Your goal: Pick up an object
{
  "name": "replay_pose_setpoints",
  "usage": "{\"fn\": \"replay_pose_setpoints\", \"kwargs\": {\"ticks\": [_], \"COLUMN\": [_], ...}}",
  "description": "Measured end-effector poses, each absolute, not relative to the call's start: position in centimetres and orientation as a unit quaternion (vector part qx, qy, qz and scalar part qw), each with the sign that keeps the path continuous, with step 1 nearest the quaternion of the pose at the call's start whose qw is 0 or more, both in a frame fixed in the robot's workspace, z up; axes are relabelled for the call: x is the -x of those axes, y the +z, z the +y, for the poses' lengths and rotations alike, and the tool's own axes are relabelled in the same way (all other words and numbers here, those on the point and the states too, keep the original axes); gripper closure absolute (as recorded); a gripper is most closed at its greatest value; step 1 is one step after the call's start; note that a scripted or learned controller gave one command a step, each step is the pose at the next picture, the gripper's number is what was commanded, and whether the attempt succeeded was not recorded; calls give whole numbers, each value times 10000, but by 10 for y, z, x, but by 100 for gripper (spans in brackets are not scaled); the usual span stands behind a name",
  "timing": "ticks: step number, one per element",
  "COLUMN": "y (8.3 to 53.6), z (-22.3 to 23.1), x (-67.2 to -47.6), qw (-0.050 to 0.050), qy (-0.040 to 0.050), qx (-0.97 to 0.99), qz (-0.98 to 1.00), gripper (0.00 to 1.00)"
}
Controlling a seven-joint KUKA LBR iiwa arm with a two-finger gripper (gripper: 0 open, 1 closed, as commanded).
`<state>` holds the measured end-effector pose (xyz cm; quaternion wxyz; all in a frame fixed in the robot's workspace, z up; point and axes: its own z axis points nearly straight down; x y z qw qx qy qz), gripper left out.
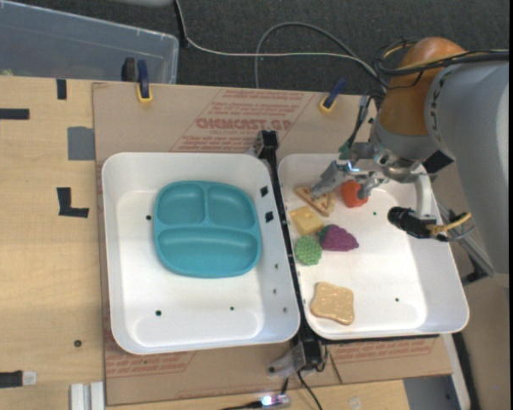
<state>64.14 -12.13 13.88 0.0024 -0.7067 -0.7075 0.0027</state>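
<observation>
Your gripper [333, 184] hangs low in the right bin [427, 301], fingers spread apart over the triangular toast piece [313, 201], a red object [354, 195] just beside.

A teal divided plate [208, 230] lies in the left white bin [120, 254]. The right white bin [427, 310] holds a purple grape cluster [339, 238], a green ball [307, 250], a yellow cheese wedge [305, 219], tan toast [333, 303] and a red-orange piece [354, 195]. Brown cardboard [231, 118] bears red lettering.
</observation>
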Motion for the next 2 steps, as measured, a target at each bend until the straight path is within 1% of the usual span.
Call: {"fn": "replay_pose_setpoints", "kwargs": {"ticks": [1, 2], "y": [85, 98], "z": [-120, -119], "x": [-640, -641], "qw": [11, 6], "qy": [17, 6], "qx": [7064, 7060], "qz": [-7078, -7082], "gripper": [0, 100]}}
